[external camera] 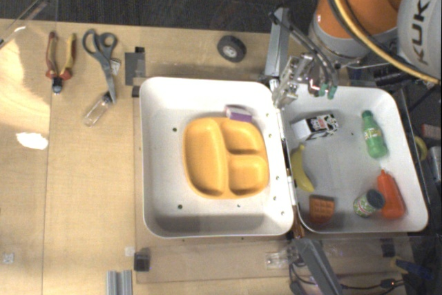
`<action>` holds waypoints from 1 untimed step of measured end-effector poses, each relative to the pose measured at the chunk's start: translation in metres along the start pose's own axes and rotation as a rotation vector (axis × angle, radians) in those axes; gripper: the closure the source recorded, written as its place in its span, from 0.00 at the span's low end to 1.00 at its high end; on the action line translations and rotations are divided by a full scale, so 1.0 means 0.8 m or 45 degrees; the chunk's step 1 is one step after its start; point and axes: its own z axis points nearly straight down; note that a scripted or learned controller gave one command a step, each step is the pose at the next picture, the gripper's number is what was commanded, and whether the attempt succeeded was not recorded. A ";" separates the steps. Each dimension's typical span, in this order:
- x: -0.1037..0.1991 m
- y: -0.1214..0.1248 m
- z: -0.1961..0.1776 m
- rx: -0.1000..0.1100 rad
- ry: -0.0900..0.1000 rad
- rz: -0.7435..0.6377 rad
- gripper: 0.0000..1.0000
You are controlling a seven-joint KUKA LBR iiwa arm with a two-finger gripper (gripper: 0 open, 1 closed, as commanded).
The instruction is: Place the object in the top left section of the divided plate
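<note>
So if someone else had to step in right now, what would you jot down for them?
Tool: above the top-left corner of the right bin; can't tell whether it grips anything.
Divided plate: yellow, in the left bin, nothing in its sections; a small purple object lies just beyond its top edge.
Right bin holds a banana, green bottle, small black-and-white item and others.
Done: nothing placed yet.
Left: pick an object and set it in the plate's top left section.

Only legible text: "KUKA" in black capitals on the white-grey robot arm housing [421, 10], top right, running vertically and partly cropped. Labels on the small items in the bins are too small to read.
</note>
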 end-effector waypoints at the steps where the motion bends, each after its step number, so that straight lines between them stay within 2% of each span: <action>1: 0.000 -0.080 0.129 0.002 0.005 -0.118 1.00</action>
